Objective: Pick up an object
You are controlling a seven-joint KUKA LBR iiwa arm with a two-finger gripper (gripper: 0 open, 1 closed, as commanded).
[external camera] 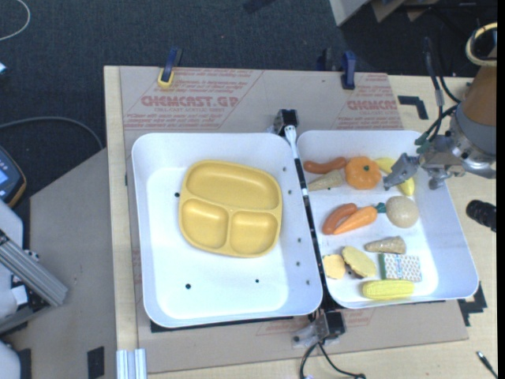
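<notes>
1. The gripper hangs with its fingers spread over the far side of the right bin, gripping nothing.
2. The yellow piece lies just below it, beside the orange fruit; the fingers could catch both.
3. The pale round item sits near and may roll if nudged.
4. A descent off-centre likely pinches air.

A robotics lab: clamped test board, 2 white bins, loose cables, dark carpet.
</notes>
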